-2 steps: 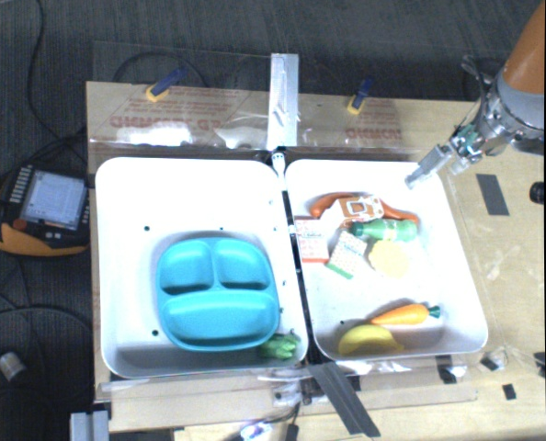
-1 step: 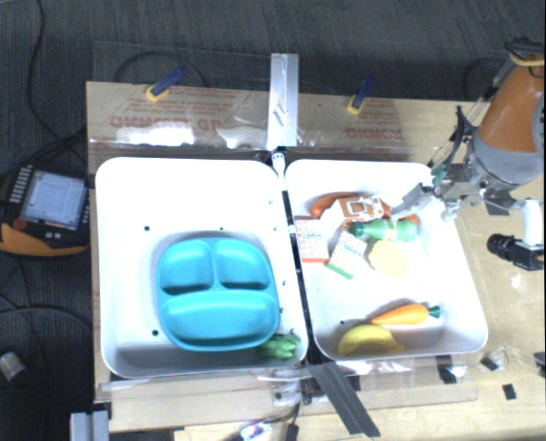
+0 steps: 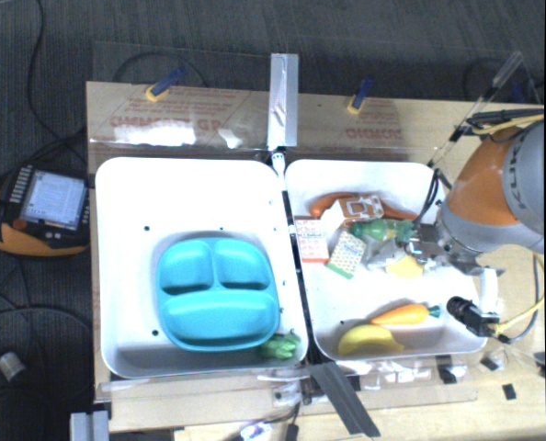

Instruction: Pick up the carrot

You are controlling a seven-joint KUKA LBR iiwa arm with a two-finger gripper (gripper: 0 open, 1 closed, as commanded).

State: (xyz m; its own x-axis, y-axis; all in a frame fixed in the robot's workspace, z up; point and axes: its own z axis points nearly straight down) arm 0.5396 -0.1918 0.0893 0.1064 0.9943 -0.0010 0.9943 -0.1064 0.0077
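The carrot (image 3: 400, 316) is orange with a green stem end pointing right. It lies flat near the front of the right bin (image 3: 346, 170), just above a yellow banana (image 3: 369, 340). My gripper (image 3: 427, 241) reaches in from the right at the bin's middle right, among a cluster of small items. It is above and slightly right of the carrot, apart from it. The grey wrist and orange band (image 3: 487, 189) cover most of the gripper.
Packed in the back half of the right bin are a brown-orange sausage (image 3: 331, 201), small printed boxes (image 3: 312, 242), a green toy (image 3: 383, 230) and a yellow wedge (image 3: 403, 267). The left bin holds a blue divided plate (image 3: 218, 292) and a green item (image 3: 280, 345).
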